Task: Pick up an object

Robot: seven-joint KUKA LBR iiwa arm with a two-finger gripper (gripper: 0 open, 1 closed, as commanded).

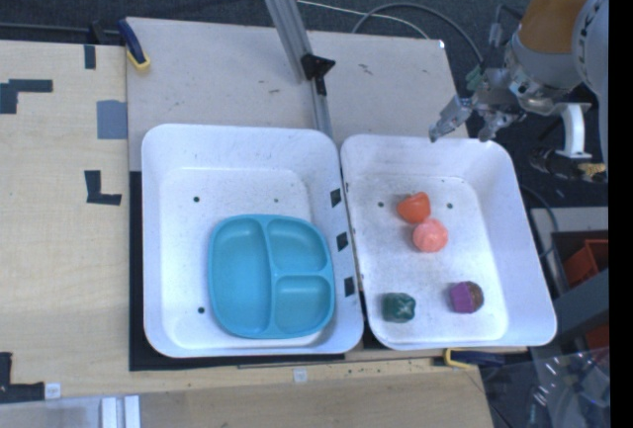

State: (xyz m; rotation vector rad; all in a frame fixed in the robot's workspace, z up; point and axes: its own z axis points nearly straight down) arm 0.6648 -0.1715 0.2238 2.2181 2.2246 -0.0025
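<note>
Gripper (463, 125) hung above the far right corner of the right bin (524, 218), fingers spread apart, nothing between them. Right bin held four pieces: an orange-red object (414, 208) touching a pink ball (430, 236) just nearer the camera, a dark green object (399, 306) and a purple object (466, 297) along the near side. Left bin (173, 218) held a blue divided tray (269, 275).

Round pink ball (430, 236) touches orange-red piece (414, 208) just behind it; w/ open floor to its left & right.
</note>
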